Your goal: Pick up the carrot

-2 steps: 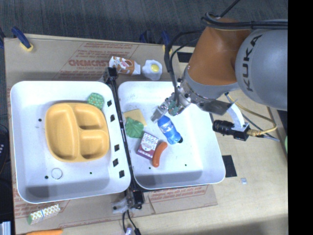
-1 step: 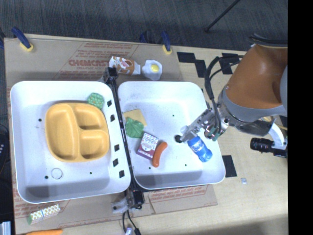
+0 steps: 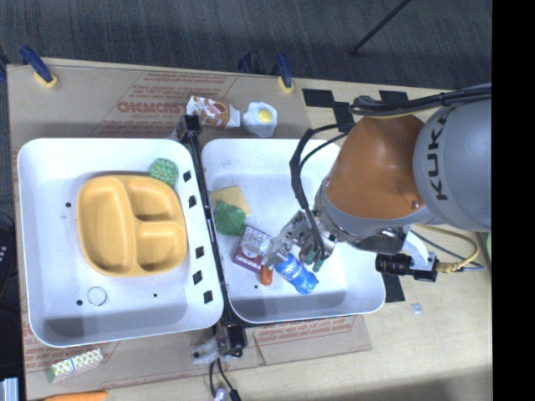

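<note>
Over the right white bin (image 3: 359,303), my claw (image 3: 294,247) hangs; the small orange carrot (image 3: 266,276) lies just left-below (finger spread: I cannot tell).

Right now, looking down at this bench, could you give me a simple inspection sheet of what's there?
Surface: cardboard-covered bench bearing two shallow white bins, left and right.
Job's things: small orange carrot in the right bin, beside the tool.
Clutter: yellow divided plastic tray, green knobbly ball, yellow wedge, green leafy piece, purple packet, blue bottle.
Tool: two-finger tool low over the right bin, near the packet.
Cables: black cable looping by the wrist.
Surroundings: dark carpet.
</note>
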You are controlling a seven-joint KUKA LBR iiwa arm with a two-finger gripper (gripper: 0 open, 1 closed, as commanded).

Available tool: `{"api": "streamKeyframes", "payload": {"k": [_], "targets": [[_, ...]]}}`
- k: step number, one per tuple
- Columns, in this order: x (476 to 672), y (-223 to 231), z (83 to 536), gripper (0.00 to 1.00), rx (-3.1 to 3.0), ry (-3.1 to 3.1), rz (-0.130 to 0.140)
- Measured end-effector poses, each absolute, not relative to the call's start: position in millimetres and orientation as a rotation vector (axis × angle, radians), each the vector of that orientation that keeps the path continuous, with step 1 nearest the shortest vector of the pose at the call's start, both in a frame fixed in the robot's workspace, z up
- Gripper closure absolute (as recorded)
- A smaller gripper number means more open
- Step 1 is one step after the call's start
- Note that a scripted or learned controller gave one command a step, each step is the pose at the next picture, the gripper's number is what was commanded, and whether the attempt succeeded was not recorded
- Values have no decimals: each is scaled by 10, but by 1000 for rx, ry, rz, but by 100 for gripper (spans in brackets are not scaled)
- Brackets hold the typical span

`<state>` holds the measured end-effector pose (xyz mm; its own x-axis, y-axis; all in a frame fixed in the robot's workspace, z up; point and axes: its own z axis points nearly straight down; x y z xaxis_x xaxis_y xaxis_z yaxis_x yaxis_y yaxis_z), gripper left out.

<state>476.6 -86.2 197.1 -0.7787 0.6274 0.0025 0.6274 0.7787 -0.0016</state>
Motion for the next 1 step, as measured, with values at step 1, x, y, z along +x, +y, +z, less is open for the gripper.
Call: {"api": "streamKeyframes", "payload": {"k": [1], "targets": [[4770,-1523,2802,100,-466,-3108,2]]}}
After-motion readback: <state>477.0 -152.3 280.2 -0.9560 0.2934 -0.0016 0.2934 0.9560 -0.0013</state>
